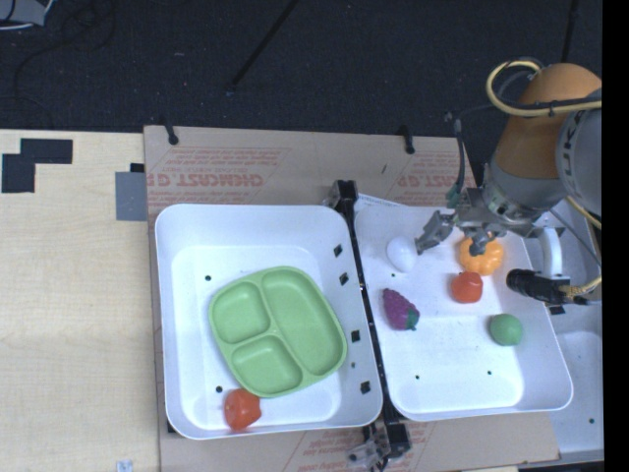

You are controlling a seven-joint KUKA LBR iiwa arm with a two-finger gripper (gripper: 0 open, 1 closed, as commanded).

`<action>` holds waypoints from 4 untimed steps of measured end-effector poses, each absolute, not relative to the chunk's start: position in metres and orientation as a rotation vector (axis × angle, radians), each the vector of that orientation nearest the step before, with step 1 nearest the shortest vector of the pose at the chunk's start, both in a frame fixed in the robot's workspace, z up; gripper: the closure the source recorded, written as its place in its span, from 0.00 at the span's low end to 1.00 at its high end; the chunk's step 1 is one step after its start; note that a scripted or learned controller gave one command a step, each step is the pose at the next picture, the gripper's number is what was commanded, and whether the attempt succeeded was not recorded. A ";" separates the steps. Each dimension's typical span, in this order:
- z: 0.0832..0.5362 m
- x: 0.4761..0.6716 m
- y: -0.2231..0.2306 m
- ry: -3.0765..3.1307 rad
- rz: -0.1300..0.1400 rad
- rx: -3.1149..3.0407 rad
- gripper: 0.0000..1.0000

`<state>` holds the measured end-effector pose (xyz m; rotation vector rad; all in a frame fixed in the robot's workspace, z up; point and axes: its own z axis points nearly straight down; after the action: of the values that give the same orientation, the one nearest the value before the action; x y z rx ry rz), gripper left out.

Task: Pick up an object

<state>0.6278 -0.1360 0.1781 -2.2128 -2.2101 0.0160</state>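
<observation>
Dark carpeted floor (pixel 295 47) fills the top of the frame, with cables (pixel 29 3) at upper left. A pale wooden table (pixel 69 313) spreads at left, cardboard sheet (pixel 285 165) at centre.

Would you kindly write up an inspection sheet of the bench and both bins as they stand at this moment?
Surface: two white bins side by side, left bin and right bin, on a cardboard sheet.
Job's things: in the right bin, white egg, purple grapes, orange pepper, red tomato, green ball.
Clutter: in the left bin, green divided plate with a red-orange toy at its near corner.
Grippers: gripper hangs over the right bin, beside the orange pepper; finger state unclear.
Cables: yellow loop by the wrist.
Surroundings: dark floor beyond.
</observation>
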 end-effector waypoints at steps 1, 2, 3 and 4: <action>0.187 0.631 -0.136 -2.220 0.002 -2.219 0.00; 0.136 0.636 -0.129 -2.220 0.006 -2.214 0.00; 0.084 0.635 -0.128 -2.219 0.007 -2.216 0.00; 0.098 0.636 -0.128 -2.221 0.002 -2.218 1.00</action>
<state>0.6361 -0.1283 0.0978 -2.2183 -2.2208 0.0021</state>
